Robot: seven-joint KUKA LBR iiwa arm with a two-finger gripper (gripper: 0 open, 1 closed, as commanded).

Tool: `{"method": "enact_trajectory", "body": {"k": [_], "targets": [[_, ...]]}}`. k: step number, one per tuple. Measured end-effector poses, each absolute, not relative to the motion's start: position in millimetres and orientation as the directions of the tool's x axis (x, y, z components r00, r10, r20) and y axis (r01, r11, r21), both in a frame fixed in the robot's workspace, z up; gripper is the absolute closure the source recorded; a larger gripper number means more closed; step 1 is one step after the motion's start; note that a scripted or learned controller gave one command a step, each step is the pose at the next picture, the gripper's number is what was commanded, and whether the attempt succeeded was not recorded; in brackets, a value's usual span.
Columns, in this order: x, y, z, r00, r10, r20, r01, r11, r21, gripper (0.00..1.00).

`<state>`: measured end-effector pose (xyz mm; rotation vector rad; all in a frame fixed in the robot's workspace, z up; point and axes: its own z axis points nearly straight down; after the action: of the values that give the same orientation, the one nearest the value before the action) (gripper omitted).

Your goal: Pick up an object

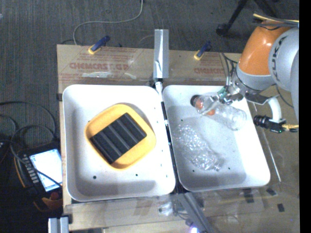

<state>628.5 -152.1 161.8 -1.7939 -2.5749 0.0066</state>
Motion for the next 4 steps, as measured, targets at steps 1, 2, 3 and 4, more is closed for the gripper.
{"method": "enact_trajectory", "body": {"k": [1,2,3,4], "targets": [[648.0,-167.0,246.5,-0.504,0.864,-0.004,0.864,0.504,-0.001,1.0],[667.0,-158.0,193.0,-0.479,0.878,0.0,0.878,0.479,-0.007,1.0],[657.4,-68.0,184.2,-0.744,0.668,0.0,0.668,0.744,0.001,1.0],[657.4,-68.0,184.1,-0.744,0.668,0.0,0.668,0.744,0.002,0.0]]}}
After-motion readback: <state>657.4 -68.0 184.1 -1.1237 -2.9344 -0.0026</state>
